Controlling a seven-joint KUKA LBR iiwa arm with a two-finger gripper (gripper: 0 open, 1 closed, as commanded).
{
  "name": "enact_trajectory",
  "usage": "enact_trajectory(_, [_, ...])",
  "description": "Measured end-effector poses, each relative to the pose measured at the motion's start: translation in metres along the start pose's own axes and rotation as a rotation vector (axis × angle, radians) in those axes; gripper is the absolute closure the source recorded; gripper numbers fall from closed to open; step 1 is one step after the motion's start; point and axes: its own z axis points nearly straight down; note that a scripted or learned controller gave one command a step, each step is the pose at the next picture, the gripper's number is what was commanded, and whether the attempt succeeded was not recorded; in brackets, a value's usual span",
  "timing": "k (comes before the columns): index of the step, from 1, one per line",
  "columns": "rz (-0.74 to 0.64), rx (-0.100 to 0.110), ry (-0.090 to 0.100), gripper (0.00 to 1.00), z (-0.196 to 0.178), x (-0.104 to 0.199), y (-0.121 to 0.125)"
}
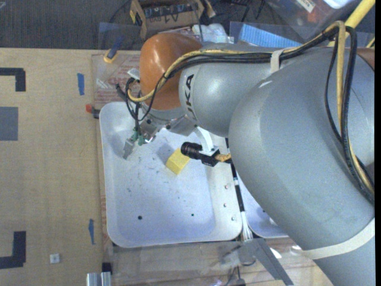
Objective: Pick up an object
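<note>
A white bin (161,213) sits on the wooden counter (47,177), and everything here is placed against it. The grey arm (250,112) crosses above the bin's far edge, its orange band (164,64) hanging just beyond that edge. The gripper (129,147) points down inside the bin, near the far corner on the side next to the bare counter. Whether it is apart or together cannot be told from this angle, and nothing shows in its grasp. A yellow block (176,163) lies on the bin's floor, close to the middle and a little towards the far edge. It is near the gripper but apart from it. Two small dark specks (140,217) dot the bin's floor towards its near edge. A second white bin (262,219) touches the first bin's other side, mostly hidden under the arm.
</note>
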Motion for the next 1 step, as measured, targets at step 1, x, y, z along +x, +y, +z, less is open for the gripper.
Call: enact_trajectory(1, [0.289, 0.008, 0.001, 0.00, -0.1064, 0.0071, -0.0007])
